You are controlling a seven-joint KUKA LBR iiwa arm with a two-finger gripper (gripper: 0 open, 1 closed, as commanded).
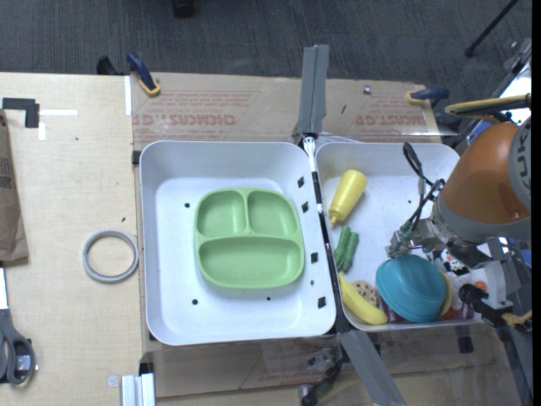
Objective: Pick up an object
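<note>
The right bin (pixel 385 163) holds a yellow bottle (pixel 347 194) lying at its upper left, a green pea pod (pixel 346 248) below it, a banana (pixel 361 303) and a cookie (pixel 366 291) at the front edge, and a blue bowl (pixel 412 289) at the front right. My gripper (pixel 412 245) hangs low over the bin's right part, just above the blue bowl's far rim. The grey arm with its orange band (pixel 489 180) covers the bin's right side. Small items to the right of the bowl are partly hidden.
The left bin (pixel 161 227) carries a green divided plate (pixel 249 238). On the bench left of the bins lie a grey ring (pixel 111 255) and scissors (pixel 15 355). A brown bag (pixel 8 201) is at the far left edge.
</note>
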